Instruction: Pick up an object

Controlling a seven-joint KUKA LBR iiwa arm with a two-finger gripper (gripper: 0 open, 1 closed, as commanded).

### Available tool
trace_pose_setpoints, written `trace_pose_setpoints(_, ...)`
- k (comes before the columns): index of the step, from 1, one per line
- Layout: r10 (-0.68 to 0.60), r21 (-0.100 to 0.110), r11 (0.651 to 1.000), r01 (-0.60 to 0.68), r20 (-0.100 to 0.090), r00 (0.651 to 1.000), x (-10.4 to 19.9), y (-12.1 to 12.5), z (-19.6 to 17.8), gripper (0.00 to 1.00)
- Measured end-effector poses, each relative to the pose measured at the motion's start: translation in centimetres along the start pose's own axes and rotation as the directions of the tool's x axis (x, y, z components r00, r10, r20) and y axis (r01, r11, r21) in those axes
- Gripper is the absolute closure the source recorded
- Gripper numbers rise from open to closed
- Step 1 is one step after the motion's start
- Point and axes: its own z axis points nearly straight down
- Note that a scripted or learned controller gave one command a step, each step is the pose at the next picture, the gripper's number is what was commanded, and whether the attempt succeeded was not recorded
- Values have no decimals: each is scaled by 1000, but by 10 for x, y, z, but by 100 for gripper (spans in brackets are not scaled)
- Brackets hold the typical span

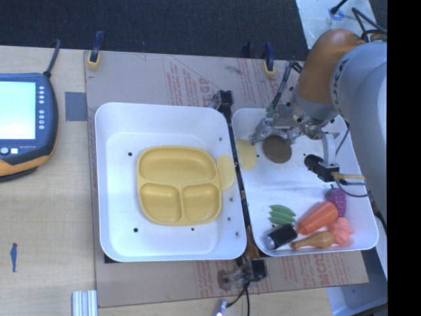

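Toys lie in the right bin [263, 176]: a brown disc [277, 150] near its far end, and at the near end a green pod [282, 212], carrot [318, 217], purple piece [338, 201], pink piece [341, 230], tan piece [314, 241] and black cylinder [280, 236]. The hand [283, 129] hangs just above and behind the disc; whether it is wide or narrow I cannot tell. The left bin [112, 176] holds a yellow tray [179, 184]. A pale yellow disc [245, 154] sits by the wall between the bins. A tablet [23, 122] rests on the table [39, 242] at far left
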Motion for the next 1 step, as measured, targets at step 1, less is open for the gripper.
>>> trace_pose_setpoints(1,3,1,1000,-3,-1,1000,-17,-1,2,0)
